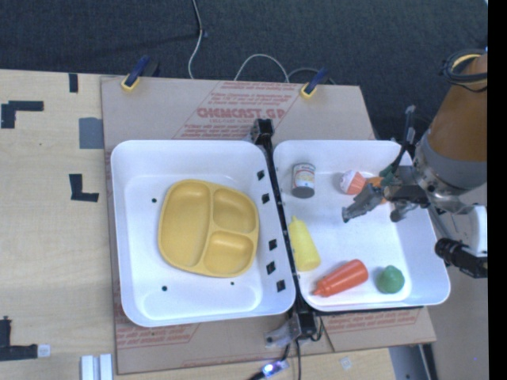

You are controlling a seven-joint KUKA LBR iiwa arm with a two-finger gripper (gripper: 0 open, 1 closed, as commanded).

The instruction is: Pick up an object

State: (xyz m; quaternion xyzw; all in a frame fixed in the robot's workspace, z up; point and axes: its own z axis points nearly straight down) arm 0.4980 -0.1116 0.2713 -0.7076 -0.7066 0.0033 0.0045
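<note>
Nearest, orange carrot (342, 278) beside green ball (389, 279); gripper (372, 205) above them, fingers apart, gripping nothing; cardboard (238, 111) lettering blurred.

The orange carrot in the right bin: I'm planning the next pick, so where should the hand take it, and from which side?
Probably across the thick middle of the orange carrot, coming straight down from above. It lies flat and slanted, its narrow tip near the bin's divider and its wide end near the green ball. Closing across its width mid-body should keep the hand clear of both.
</note>
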